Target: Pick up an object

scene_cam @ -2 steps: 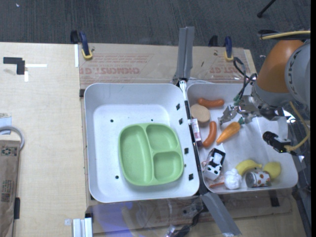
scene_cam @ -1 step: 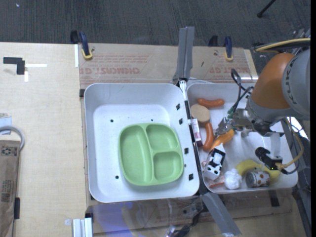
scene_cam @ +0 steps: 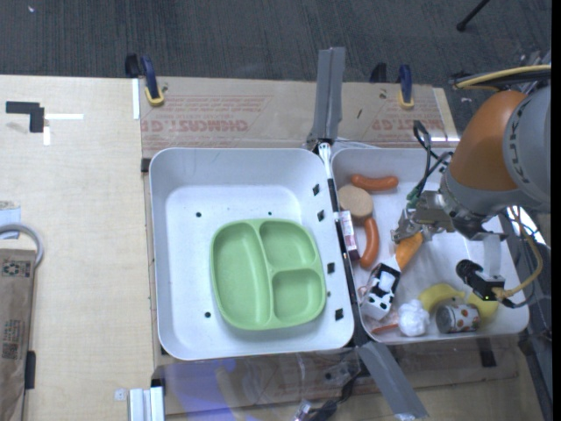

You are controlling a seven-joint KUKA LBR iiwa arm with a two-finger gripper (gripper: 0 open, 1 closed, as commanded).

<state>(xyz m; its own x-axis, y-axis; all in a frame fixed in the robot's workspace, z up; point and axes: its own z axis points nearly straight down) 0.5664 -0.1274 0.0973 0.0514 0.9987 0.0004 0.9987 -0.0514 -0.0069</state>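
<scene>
The right bin (scene_cam: 491, 244) holds several small items. An orange carrot-shaped piece (scene_cam: 408, 253) lies near its middle. My gripper (scene_cam: 414, 224) hangs directly above the carrot's upper end, close to it or touching it. Left of it are two red sausages (scene_cam: 374, 182) (scene_cam: 370, 240) and a tan round bun (scene_cam: 356, 202). A black-and-white cow toy (scene_cam: 379, 289), a white ball (scene_cam: 414, 319), a yellow banana (scene_cam: 436, 296) and a small can (scene_cam: 458, 317) sit along the bin's near side.
The left bin (scene_cam: 175, 235) holds a green divided plate (scene_cam: 267, 274). A grey divider bar (scene_cam: 330, 103) runs between the bins at the back. The arm's orange band (scene_cam: 495, 143) and a black cable (scene_cam: 480, 279) hang over the right bin's right half.
</scene>
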